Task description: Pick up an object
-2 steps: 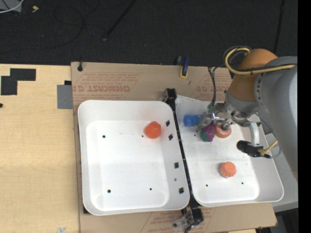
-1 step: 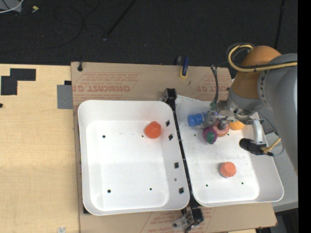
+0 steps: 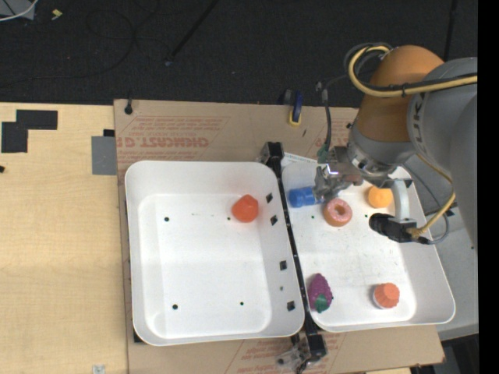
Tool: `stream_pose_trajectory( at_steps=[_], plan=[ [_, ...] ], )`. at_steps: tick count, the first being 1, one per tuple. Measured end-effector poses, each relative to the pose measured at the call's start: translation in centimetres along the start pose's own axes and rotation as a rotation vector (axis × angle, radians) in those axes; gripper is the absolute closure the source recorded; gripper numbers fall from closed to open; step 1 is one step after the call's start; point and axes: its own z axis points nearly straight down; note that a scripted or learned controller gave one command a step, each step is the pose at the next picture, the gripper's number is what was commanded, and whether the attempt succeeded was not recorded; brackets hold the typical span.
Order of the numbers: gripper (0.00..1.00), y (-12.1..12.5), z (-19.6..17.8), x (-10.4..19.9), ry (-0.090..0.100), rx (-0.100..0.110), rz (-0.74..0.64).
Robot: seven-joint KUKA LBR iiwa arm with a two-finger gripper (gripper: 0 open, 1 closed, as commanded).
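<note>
My gripper (image 3: 327,184) hangs low over the far left part of the right bin (image 3: 425,306), under the grey wrist with the orange band. A blue block (image 3: 301,198) lies just to its left, by the divider. A pink ring-shaped toy (image 3: 337,213) lies just below and right of the fingertips. An orange-yellow ball (image 3: 380,197) rests further right, partly behind the arm's cabling. Nearer the front lie a purple and green toy (image 3: 319,293) and an orange-red piece (image 3: 386,294). An orange-red object (image 3: 245,209) sits alone in the left bin (image 3: 148,302).
The two bins meet at a black-clipped divider (image 3: 282,232). A black cable connector (image 3: 390,227) hangs over the right bin beside the ring. Both bins sit on a cardboard sheet (image 3: 195,135) on the wooden bench.
</note>
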Motion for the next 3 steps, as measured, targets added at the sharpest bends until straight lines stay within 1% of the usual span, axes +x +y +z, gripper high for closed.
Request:
stream_pose_trajectory(
  at_steps=[1,2,3],
  plan=[
    [1.00,2.6,-11.0,0.0,-0.004,-0.010,0.003],
    [1.00,0.0,-1.0,18.9,0.002,0.012,-0.009],
    [1.00,1.0,-10.3,19.7,-0.001,-0.006,0.003]
  ],
)
